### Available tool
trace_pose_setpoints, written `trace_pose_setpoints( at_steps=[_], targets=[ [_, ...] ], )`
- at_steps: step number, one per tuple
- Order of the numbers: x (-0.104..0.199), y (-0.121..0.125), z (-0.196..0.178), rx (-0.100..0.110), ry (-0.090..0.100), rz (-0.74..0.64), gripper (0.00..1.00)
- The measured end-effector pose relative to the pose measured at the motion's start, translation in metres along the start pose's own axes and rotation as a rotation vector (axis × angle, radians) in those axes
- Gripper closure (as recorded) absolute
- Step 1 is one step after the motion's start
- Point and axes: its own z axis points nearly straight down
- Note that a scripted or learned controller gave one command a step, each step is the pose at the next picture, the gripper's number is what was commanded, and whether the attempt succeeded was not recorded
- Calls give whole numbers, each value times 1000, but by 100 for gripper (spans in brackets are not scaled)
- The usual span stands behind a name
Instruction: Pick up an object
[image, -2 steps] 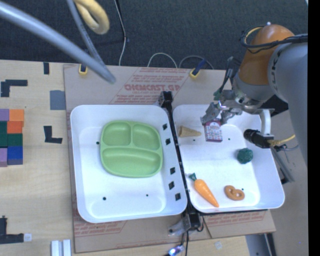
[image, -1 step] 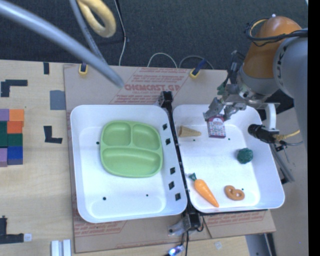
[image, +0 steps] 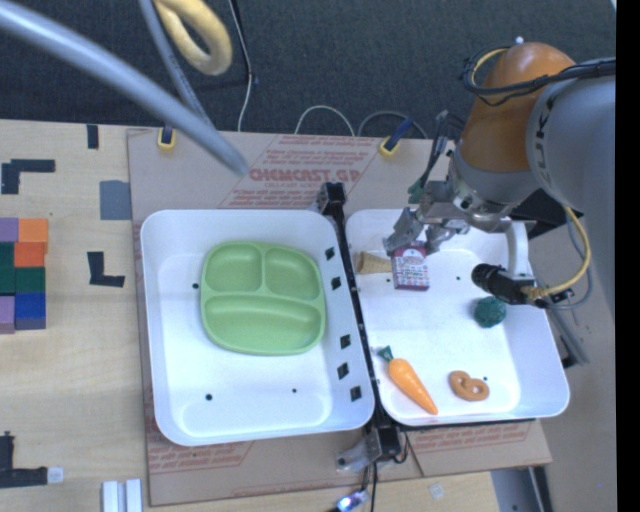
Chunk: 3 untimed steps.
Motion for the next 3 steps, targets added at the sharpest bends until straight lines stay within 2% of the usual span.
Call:
trace_pose_setpoints(
  at_steps=[1,3],
  targets=[
    [51,-9,5,2,0,-1,100],
    [152,-42,18,2,-1,-1,100]
  ],
)
